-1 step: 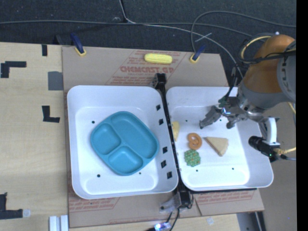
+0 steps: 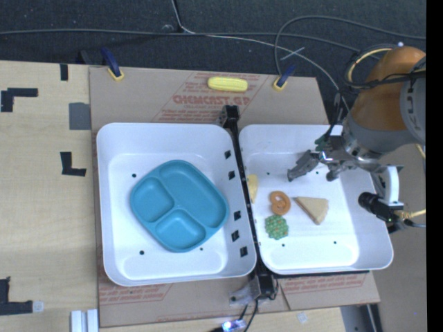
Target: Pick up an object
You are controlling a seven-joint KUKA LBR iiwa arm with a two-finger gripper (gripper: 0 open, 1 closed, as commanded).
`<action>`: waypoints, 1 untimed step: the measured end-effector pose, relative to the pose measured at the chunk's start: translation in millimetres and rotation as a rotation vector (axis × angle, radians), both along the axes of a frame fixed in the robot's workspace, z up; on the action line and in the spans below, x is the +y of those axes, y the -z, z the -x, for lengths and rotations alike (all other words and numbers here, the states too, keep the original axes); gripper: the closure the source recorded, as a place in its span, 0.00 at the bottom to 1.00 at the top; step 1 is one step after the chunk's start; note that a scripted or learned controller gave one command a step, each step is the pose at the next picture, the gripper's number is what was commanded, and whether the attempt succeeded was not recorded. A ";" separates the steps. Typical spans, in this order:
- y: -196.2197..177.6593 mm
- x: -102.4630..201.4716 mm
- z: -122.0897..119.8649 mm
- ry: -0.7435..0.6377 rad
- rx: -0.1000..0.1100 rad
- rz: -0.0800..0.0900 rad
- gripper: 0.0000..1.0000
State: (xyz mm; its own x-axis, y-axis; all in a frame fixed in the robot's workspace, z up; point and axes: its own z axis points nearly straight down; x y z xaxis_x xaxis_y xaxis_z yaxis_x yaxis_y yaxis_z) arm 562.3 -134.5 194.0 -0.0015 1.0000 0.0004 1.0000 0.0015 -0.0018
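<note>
The right bin [image 2: 346, 254] holds an orange ring-shaped piece [image 2: 280, 202], a tan wedge [image 2: 313, 208], a green knobbly piece [image 2: 277, 227] and a pale yellow piece [image 2: 252, 185] against its left wall. My gripper [image 2: 318, 172] hangs over the upper middle of this bin, above and slightly right of the ring and the wedge. Its two dark fingers [image 2: 301, 167] are spread apart, so it is open with nothing between them.
A blue divided plate [image 2: 178, 204] lies in the left bin [image 2: 114, 254]. A yellow oblong object [image 2: 227, 84] rests on the cardboard behind the bins. Cables run across the back, and blue-yellow clamps [image 2: 112, 66] hold the cardboard's far corners.
</note>
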 end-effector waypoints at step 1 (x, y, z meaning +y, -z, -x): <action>45.0 5.9 0.5 0.000 0.004 0.000 0.00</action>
State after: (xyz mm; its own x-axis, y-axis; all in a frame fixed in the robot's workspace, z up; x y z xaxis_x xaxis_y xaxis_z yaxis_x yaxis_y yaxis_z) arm 561.8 -128.6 149.0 -0.0014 1.0000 0.0002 1.0000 0.0014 -0.0061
